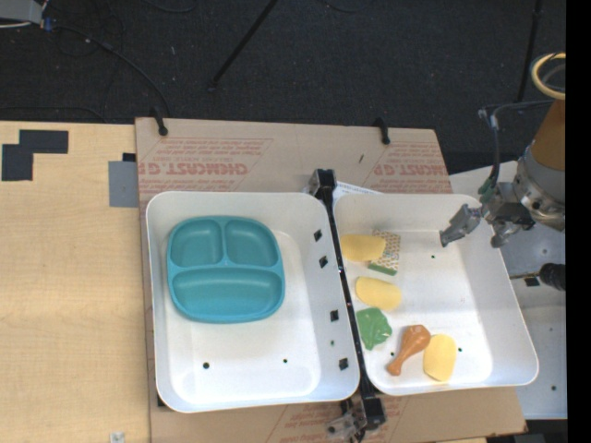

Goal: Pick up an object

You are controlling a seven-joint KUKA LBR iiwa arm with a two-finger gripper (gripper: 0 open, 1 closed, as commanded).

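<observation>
The right bin (489, 289) holds several toy foods. A yellow piece (362, 247) lies beside a speckled green-edged piece (389, 253) near the bin's left wall. Below them are another yellow piece (379, 292), a green piece (373, 327), an orange drumstick (409, 347) and a yellow lemon-like piece (440, 356). My gripper (474, 236) hovers over the bin's upper right part, to the right of the foods. It is open, with nothing between its fingers.
A teal divided plate (224, 269) lies in the left bin (240, 377). A black divider (334, 284) runs between the two bins. Cardboard (277, 155) lies under both bins, and a wooden bench top (65, 293) extends to the left.
</observation>
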